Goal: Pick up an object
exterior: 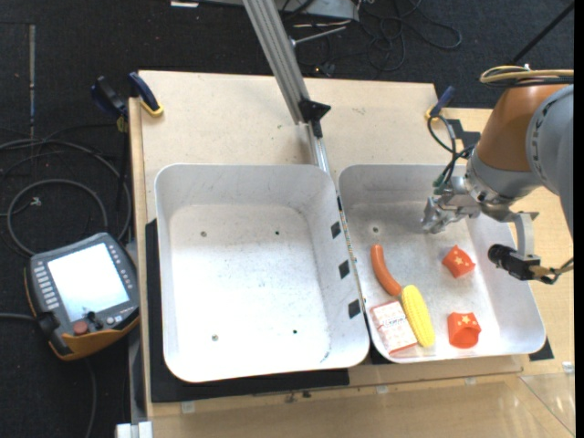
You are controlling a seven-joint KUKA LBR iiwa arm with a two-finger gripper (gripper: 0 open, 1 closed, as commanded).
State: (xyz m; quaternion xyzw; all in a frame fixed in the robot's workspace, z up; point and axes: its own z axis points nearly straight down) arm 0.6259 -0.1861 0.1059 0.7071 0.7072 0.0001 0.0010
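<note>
Fingers [436, 215] of the metal two-finger gripper [441, 217] are pointing down into the right shallow white plastic bin [529, 331], hanging over a bare patch of its floor near the far wall, and whether they are spread or closed cannot be made out from this slant; nothing is showing between them. Behind them the grey arm with its orange band [511, 135] is reaching in from the right side of the camera view. Nearest to the fingers, just toward the near right of them, a small red blocky plastic piece [458, 263] is lying on the bin floor, apart from the fingertips. Toward the near left of the fingers an orange curved sausage-shaped toy [386, 270] is lying at a slant, and its lower end is sitting just beside a yellow toy corn cob [417, 315], which is stretching farther toward the near wall. Touching the corn cob on its left, a small flat white card-like packet with red print [392, 327] is lying near the bin's near left corner. Well apart from the fingers, by the near right wall, a second red plastic piece [464, 329] is resting. Far to the left of the fingers the left shallow white plastic bin [178, 190] is sitting edge to edge with the right one, and beyond it, off the bench, a grey handheld control pendant with an orange rim [82, 292] is lying on the dark floor.
</note>
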